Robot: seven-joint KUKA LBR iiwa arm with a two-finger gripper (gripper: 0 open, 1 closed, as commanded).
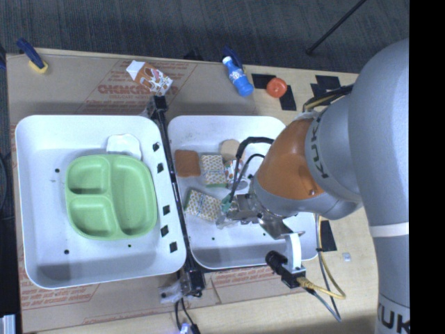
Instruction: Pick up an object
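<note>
Patterned pouch [202, 204] at the gripper's [228, 216] nine o'clock looks light, soft, crushable; we'd pinch its near edge. Gripper's state we cannot tell.

- The arm [379, 152] is a thick, smooth, rounded grey casing, matte with soft highlights.
- A broad orange band [295, 165] wraps the section above the wrist.
- Dark letters, part of the maker's name, run along the grey shell beside the band, and more lettering shows low on the casing.
- A thin white stripe crosses the lower grey segment.
- Black cables [245, 160] loop out near the wrist; a yellow cable [327, 287] trails below.
- The gripper [233, 211] is dark metal hardware, its details too small to tell.
- A white bracket with a black fitting [288, 263] hangs beneath the wrist.
</note>
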